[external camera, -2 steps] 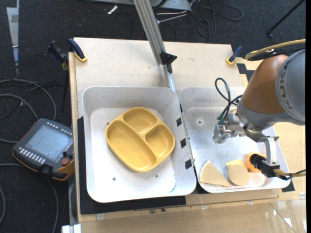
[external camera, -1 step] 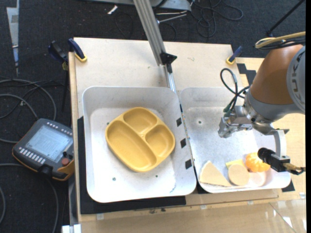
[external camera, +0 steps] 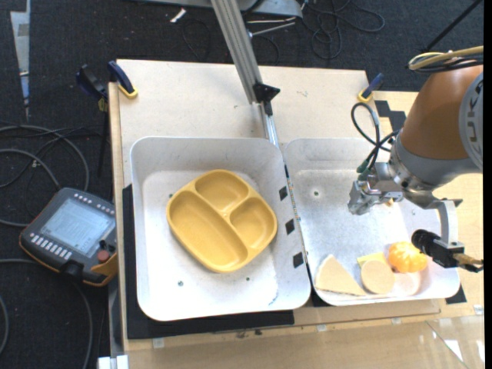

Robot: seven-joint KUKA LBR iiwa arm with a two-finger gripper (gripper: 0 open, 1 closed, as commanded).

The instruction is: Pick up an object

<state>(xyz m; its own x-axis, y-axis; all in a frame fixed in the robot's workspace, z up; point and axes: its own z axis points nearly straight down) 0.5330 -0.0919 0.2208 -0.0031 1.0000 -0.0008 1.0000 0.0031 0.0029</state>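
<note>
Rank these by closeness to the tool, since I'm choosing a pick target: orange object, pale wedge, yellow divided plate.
Measured from the tool:
1. Orange object, right bin, front right of the tool.
2. Pale wedge, right bin, front edge.
3. Yellow divided plate, left bin.

You're looking at robotics lab, not home or shop. Evidence: teach pendant (external camera: 71,235) with screen lying on dark carpet at left of frame; loose black cables (external camera: 46,156) trailing across floor; aluminium strut (external camera: 240,41) rising from tabletop (external camera: 200,98) at upper centre; clamps (external camera: 121,79) gripping tabletop's upper corners; industrial arm (external camera: 442,125) at right.
</note>
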